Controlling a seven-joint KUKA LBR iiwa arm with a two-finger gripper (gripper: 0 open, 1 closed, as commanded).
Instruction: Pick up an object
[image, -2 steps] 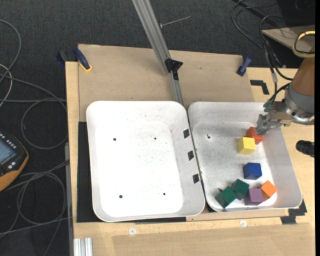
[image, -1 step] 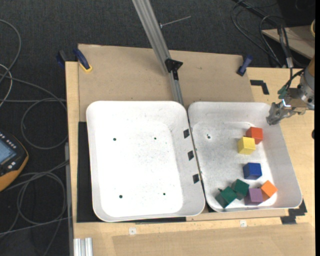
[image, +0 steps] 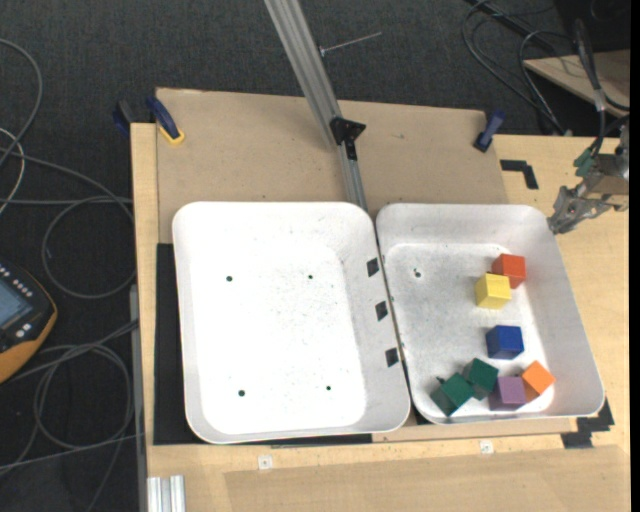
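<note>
Several small blocks lie in the right bin (image: 455, 212). A red-orange block (image: 512, 267) touches a yellow block (image: 492, 290) near the bin's far right. A blue block (image: 505, 341) sits alone lower down. At the near edge cluster an orange block (image: 537, 378), a purple block (image: 510, 390) and two dark green blocks (image: 482, 374) (image: 456, 394). My gripper (image: 563, 217) hangs just outside the bin's far right corner, above the bench, with nothing seen in it.
The left bin (image: 200, 300) lies beside the right one, with black clips (image: 380, 310) along the shared edge. A slanted metal pole (image: 315, 85) rises behind the bins. Blue clamps (image: 166, 122) (image: 488, 131) hold the board's far corners. Cables lie on the floor at left.
</note>
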